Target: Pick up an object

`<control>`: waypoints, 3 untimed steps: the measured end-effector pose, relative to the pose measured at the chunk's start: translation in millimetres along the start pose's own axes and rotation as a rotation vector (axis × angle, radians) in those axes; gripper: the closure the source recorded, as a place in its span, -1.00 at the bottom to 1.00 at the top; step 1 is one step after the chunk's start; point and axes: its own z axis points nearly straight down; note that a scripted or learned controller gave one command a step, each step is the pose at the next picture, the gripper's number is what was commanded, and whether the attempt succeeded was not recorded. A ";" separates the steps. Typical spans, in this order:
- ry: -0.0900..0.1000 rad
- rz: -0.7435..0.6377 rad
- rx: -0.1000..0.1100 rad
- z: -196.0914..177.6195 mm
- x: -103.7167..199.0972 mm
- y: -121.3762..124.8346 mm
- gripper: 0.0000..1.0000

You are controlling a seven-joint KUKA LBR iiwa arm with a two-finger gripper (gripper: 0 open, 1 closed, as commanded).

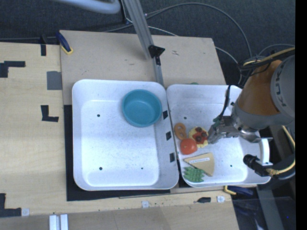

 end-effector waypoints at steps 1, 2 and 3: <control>-0.001 0.000 -0.005 -60.9 0.8 -3.3 1.00; -0.001 0.000 -0.003 -91.8 0.9 -2.9 1.00; 0.000 -0.003 0.000 -80.8 53.4 -4.6 1.00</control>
